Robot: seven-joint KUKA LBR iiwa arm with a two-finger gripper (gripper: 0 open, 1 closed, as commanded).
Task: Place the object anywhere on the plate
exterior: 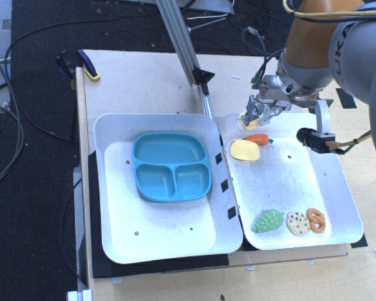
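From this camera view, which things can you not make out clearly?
- Gripper: fingers too small and blurred; open or shut is unclear.
- Small yellow piece at the gripper: held or merely lying there, unclear.
- Orange carrot-like toy: partly hidden behind the yellow lemon-shaped toy.
- Grey arm: cut off by the right edge.

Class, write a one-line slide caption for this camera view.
End effector above right bin's far corner near toy foods; blue plate waits in left bin.

The blue plate lies in the left bin. At two o'clock from it, the gripper hovers above a yellow object.
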